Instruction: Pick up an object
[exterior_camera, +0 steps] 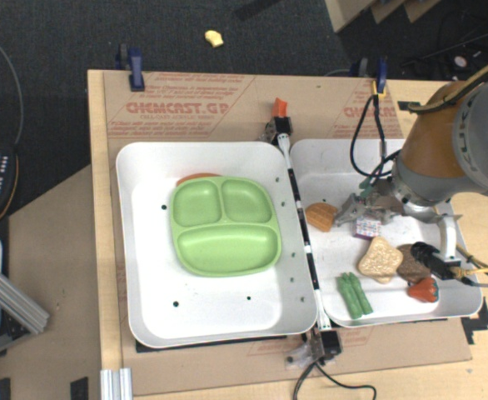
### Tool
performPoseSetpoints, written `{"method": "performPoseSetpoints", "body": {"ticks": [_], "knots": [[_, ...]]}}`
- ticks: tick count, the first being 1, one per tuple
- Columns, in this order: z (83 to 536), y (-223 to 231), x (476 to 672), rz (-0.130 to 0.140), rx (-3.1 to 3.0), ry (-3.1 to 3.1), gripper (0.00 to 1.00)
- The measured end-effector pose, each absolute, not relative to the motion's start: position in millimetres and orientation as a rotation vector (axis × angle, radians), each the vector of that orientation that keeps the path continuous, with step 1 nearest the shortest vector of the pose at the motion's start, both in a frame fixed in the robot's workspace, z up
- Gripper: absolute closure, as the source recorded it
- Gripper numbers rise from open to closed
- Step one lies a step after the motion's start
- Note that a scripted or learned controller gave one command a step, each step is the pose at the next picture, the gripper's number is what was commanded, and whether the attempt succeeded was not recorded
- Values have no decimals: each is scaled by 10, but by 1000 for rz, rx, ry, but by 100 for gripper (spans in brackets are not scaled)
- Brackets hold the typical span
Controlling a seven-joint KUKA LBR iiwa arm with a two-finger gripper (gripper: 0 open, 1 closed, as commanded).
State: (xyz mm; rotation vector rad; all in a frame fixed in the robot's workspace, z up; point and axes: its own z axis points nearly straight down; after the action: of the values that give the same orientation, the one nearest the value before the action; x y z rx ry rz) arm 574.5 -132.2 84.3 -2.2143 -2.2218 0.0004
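Plywood bench (186,98) bears white bins (144,223) | dark carpet behind | fingers (356,215): cannot tell

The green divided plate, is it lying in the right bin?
No, the green divided plate lies in the left bin, while the right bin holds the small food items.
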Motion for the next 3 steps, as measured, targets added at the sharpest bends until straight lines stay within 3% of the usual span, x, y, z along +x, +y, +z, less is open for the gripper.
{"method": "performPoseSetpoints", "body": {"ticks": [1,2,3], "knots": [[844,-1612,5187,4,-2224,-2214,0],[845,-1574,4772,2,-2221,-2218,0],[949,-1574,4800,-3,-2225,-2223,100]]}}
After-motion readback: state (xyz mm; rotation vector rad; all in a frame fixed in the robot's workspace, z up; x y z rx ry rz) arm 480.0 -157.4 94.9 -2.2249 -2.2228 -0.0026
